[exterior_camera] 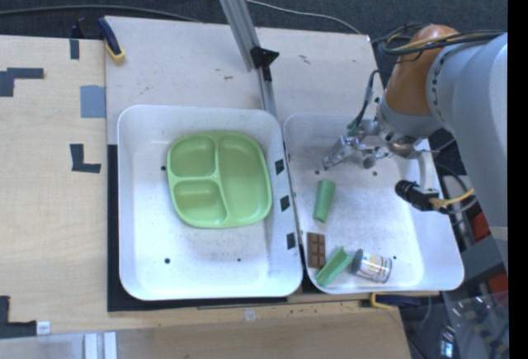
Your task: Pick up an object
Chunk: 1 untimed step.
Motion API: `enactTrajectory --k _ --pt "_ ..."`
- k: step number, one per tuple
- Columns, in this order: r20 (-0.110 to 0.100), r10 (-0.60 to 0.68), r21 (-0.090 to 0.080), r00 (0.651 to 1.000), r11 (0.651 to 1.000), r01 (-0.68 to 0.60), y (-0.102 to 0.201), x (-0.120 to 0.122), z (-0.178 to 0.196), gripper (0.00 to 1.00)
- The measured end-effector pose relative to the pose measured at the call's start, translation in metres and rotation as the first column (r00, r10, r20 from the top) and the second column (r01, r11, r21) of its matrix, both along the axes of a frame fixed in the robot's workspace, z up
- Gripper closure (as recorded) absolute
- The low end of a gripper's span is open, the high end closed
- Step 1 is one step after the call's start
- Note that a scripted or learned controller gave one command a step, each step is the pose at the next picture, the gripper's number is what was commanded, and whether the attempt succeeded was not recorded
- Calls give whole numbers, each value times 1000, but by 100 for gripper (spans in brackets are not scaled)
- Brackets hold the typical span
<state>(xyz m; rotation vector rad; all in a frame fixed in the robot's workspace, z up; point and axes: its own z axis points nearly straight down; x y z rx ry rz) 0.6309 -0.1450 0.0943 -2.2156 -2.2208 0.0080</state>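
Your hand (340,153) hovers at twelve o'clock in the right white bin (429,266); you cannot tell its finger state. The small green plastic cylinder (323,200) lies just below at six o'clock, looking light, stiff, maybe slippery; pinch across its middle. Open floor surrounds it, walls well apart

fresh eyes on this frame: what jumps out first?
The green tray, lying flat mid left bin. Then the arm's gripper over the right bin's far end, with a green cylinder just below it and a brown block, green wedge and small jar along the near edge.
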Motion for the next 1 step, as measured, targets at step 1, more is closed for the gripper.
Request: enactTrajectory --k 1 --pt "4 2 0 1000 1000 -2 1 1 14 100"
